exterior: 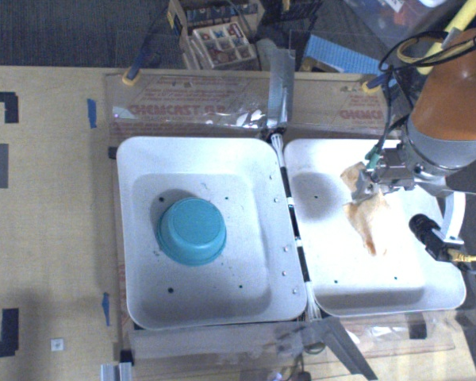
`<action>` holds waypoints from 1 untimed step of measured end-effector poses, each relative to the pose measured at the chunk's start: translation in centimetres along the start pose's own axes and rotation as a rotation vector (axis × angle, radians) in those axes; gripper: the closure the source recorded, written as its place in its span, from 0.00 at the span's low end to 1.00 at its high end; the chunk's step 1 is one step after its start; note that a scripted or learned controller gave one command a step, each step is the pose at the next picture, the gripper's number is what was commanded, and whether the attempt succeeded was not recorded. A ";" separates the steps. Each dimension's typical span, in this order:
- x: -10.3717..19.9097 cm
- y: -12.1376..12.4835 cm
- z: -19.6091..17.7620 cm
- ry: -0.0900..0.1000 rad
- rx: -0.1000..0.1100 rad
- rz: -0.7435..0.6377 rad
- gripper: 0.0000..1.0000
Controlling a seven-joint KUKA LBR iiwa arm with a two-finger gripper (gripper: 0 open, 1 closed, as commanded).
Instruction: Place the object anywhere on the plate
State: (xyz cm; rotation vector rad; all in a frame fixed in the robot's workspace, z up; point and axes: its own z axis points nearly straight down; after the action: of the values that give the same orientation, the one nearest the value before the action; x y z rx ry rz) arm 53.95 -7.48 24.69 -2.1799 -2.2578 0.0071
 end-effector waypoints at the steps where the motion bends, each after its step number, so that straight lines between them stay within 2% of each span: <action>1: 0.2 0.1 2.5 0.001 0.001 -0.001 1.00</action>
State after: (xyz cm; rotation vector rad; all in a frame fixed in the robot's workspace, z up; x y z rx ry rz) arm 54.02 -7.31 22.20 -2.1774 -2.2582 0.0068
